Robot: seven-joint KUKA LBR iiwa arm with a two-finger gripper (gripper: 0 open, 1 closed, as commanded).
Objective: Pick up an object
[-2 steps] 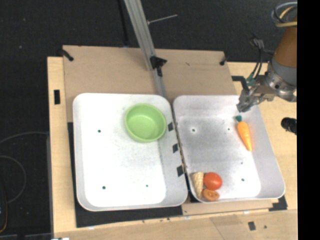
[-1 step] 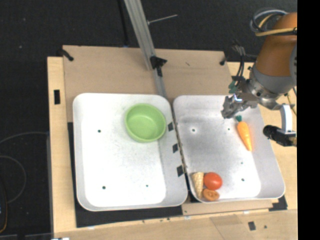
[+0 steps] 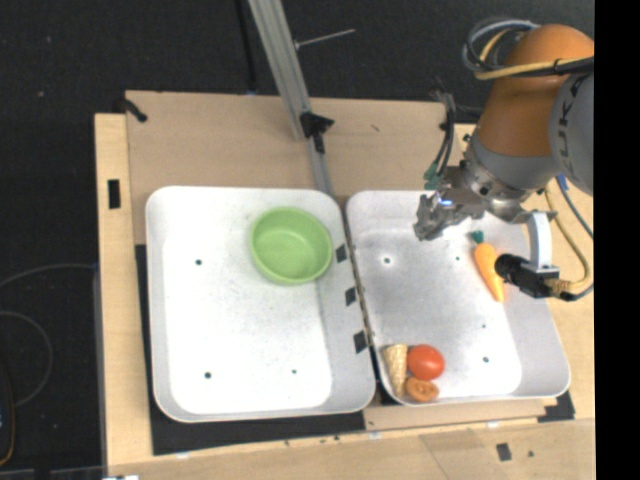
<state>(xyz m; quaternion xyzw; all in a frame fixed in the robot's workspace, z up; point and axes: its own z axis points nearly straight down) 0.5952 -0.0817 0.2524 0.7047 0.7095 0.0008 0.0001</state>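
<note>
Tomato (image 3: 426,361) against bin's near rim (image 3: 470,396)

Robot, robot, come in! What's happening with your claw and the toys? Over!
Gripper over right bin, nothing held. Carrot nearest; tomato at front corner. Green bowl in left bin.

Fixed overhead camera, slanted down, both bins (image 3: 160,268)

Grey arm (image 3: 530,98) angles its gripper (image 3: 432,218) downward.
</note>
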